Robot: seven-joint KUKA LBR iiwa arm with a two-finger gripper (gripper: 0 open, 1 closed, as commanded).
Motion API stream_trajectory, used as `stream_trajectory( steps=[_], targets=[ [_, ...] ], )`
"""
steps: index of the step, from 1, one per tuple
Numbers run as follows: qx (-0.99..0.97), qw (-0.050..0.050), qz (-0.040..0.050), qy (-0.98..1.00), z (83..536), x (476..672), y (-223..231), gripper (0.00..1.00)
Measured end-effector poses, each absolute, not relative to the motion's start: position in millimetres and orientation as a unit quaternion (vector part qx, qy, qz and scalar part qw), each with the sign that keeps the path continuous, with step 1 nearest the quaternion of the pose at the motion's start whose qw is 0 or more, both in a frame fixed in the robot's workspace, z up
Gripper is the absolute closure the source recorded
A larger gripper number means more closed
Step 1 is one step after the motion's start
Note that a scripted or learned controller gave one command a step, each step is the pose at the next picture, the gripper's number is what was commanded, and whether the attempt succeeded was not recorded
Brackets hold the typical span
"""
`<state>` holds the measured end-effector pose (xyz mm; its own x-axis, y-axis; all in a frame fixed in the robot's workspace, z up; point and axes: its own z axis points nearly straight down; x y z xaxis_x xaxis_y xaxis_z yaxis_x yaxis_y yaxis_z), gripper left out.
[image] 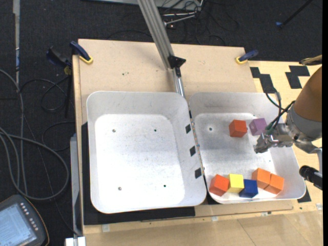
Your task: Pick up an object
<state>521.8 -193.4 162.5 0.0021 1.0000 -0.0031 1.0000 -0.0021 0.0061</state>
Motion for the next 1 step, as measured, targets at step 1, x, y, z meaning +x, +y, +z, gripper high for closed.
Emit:
stream_trajectory(
  steps=[1],
  targets=[
    [0.706, 0.004, 0.0015, 0.708, 225.0, 527.8, -197.2, 1.00]
  ],
)
